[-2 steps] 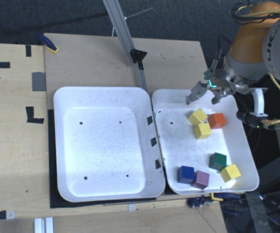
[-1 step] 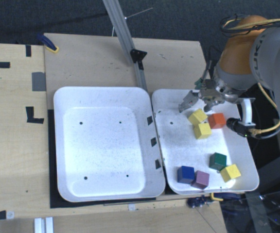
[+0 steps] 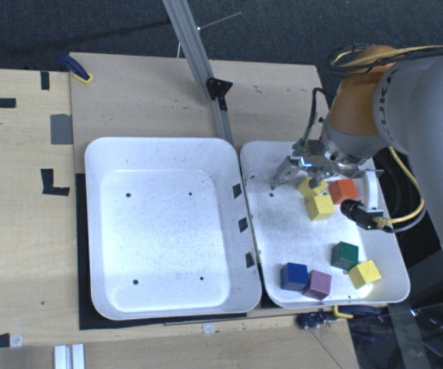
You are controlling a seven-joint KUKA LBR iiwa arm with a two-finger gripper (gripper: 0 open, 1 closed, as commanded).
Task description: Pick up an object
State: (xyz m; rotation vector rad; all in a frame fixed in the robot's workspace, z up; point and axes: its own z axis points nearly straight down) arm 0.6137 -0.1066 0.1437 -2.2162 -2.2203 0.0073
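Starting with the biggest thing on show, the bench carries two shallow white bins side by side, and the left bin lies bare white while the right bin has all the action. Sweeping in from the right comes the grey arm with its orange band, wrist bent down over the far end of the right bin. Down at the business end, the pincer hangs low near the bin's upper rim, its metal parts splayed toward the left, but whether the tips are apart or together I cannot tell from this angle, and nothing shows between them. Now the prize: a yellow block sits just below and a touch to the right of the pincer, nearly under the wrist, with an orange block tucked just beside it on the right. That is the closest candidate, I'd judge, so the coming move looks like a short shift toward the near side of the bin and down. Well apart, toward the near rim, wait a green block, a second yellow block, a blue block and a purple block touching it.
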